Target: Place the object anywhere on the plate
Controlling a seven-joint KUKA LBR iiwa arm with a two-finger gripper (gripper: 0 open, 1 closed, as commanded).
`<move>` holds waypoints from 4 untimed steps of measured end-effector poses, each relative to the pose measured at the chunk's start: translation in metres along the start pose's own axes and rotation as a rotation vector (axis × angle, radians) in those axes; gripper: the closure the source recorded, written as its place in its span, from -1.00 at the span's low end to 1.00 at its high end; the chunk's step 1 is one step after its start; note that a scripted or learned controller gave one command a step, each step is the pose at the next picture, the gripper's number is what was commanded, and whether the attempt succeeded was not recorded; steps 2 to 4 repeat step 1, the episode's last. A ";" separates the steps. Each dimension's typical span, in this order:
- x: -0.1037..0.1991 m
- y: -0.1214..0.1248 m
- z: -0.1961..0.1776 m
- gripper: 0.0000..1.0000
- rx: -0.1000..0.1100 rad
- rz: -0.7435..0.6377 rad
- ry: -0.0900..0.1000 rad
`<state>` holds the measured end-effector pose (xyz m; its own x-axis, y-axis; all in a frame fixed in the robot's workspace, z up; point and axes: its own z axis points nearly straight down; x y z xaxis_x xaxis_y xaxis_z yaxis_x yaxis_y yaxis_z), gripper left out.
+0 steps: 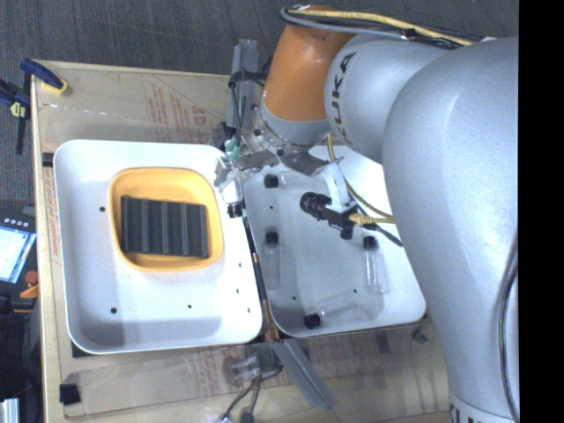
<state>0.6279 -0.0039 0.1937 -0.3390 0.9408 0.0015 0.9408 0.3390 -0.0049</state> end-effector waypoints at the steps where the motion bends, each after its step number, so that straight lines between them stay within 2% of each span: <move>1: -0.001 0.000 0.000 -1.00 0.000 0.001 0.000; 4: -0.001 0.000 0.000 -1.00 0.000 0.001 0.000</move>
